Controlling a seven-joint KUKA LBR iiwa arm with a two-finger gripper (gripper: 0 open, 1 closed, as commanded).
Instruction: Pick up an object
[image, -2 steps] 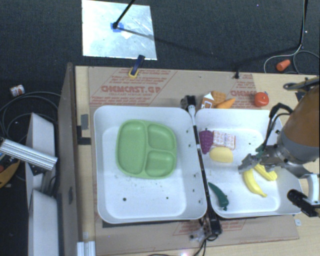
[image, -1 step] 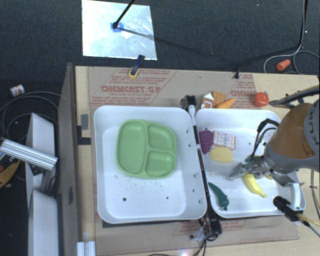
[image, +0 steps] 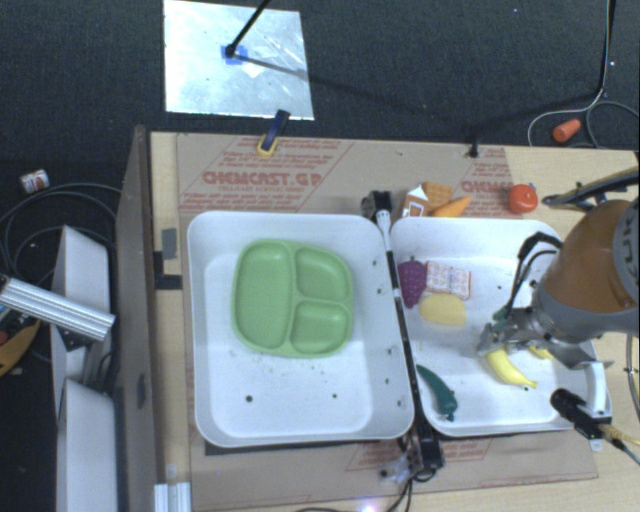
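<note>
My gripper (image: 500, 338) hangs low over the right part of the right bin (image: 470, 420), under the grey and orange wrist. A yellow banana (image: 511, 370) lies just below and in front of it, touching or nearly touching the tip. To the left lie a pale yellow lemon-like piece (image: 444, 311), a pink and white packet (image: 448, 278) and a purple fruit (image: 411, 281). A dark green vegetable (image: 438, 390) rests near the bin's front left corner.
The left bin (image: 220, 400) holds a green divided plate (image: 293, 298). Behind the right bin, on the bench, sit an orange carrot (image: 452, 207), a small carton (image: 418, 201) and a red tomato (image: 522, 198).
</note>
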